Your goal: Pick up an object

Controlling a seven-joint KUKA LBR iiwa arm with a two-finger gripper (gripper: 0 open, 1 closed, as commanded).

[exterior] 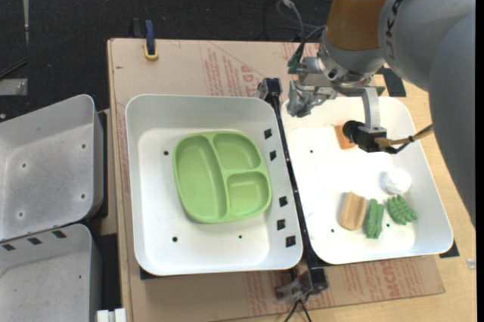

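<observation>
My gripper hangs over the far left corner of the right bin, below the arm's orange band. Nothing shows in its grasp. Loose objects lie in that bin: a small orange piece partly hidden by a black part of the arm, a white lump, a tan block, a long green piece and a leafy green piece. The gripper stands well away from the group near the front right corner and is closest to the orange piece.
A green divided plate lies in the left bin. A black divider with clips runs between the bins. White bin lids rest at the far left, off the cardboard-topped bench.
</observation>
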